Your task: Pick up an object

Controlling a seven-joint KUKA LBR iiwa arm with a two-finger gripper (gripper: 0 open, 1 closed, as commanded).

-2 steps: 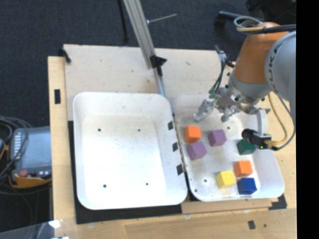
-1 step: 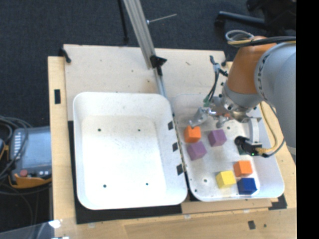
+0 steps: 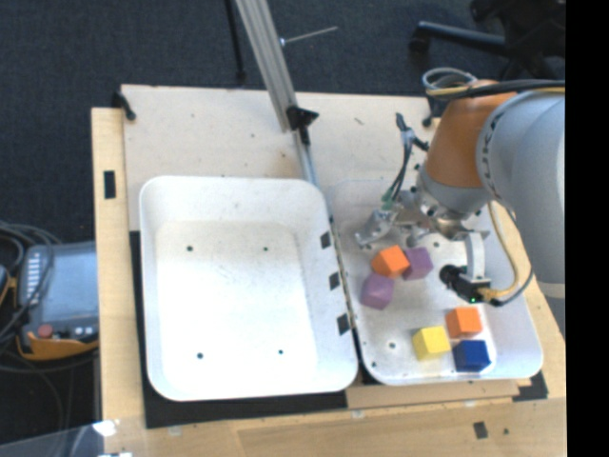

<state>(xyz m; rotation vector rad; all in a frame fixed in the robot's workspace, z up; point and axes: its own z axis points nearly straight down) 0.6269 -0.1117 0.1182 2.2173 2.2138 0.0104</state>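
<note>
We take the right bin (image 3: 533,355) as our reference and work from its near rim toward the far one. Closest to the near rim lie three cubes in a tight cluster: a blue cube (image 3: 471,355), a yellow cube (image 3: 430,342) just beside it, and a small orange cube (image 3: 464,321) touching the blue one on its far side. Farther in, nearer the bin's centre, we record a purple cube (image 3: 377,291), then an orange cube (image 3: 390,261) and a second purple cube (image 3: 418,263), these two touching one another.

The gripper (image 3: 411,225) sits directly beyond that orange and purple pair, low over the bin's far half. We cannot tell from this view how its end stands, nor whether anything is in its grasp; we see no cube lifted clear of the bin floor.

We judge the cubes to be light, rigid blocks with flat faces. Opposite flat sides offer the sound hold. The orange cube's contact with its purple neighbour may obstruct one side, so the lone purple cube appears the easier candidate.
</note>
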